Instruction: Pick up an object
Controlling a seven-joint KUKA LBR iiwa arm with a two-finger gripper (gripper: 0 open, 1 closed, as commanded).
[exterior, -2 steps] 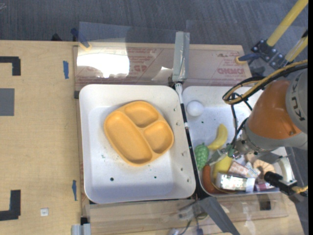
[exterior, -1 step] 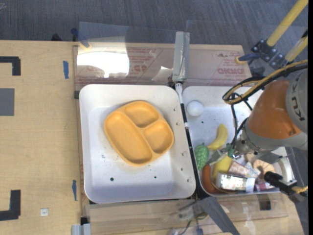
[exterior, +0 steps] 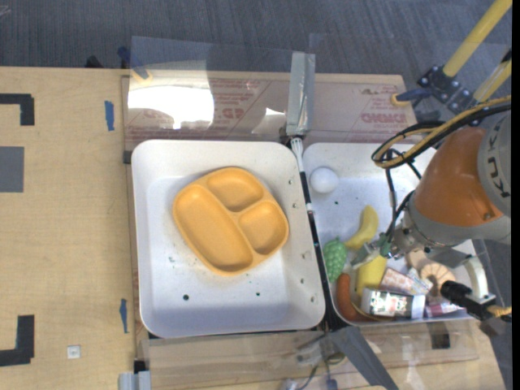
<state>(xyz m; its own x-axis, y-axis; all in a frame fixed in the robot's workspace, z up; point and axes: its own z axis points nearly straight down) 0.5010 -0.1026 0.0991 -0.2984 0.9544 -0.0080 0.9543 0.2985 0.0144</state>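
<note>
The right bin (exterior: 351,195) holds a heap of small objects along its near side. Among them are a yellow banana (exterior: 365,227), a green knobbly piece (exterior: 335,257), a yellow block (exterior: 371,272), a labelled bottle lying flat (exterior: 394,303) and a beige ring (exterior: 439,276). Apart from the heap, a white ball (exterior: 323,179) sits at the bin's far left corner. My gripper (exterior: 393,249) hangs low over the heap, just right of the banana and above the yellow block. The wrist and its orange band (exterior: 461,181) cover its upper part.
The left bin (exterior: 154,242) holds an orange divided plate (exterior: 231,218) near its middle. A ridge (exterior: 307,218) divides the two bins. Black and yellow cables (exterior: 422,140) loop over the far right of the right bin. Behind the bins stands a clear panel (exterior: 244,104).
</note>
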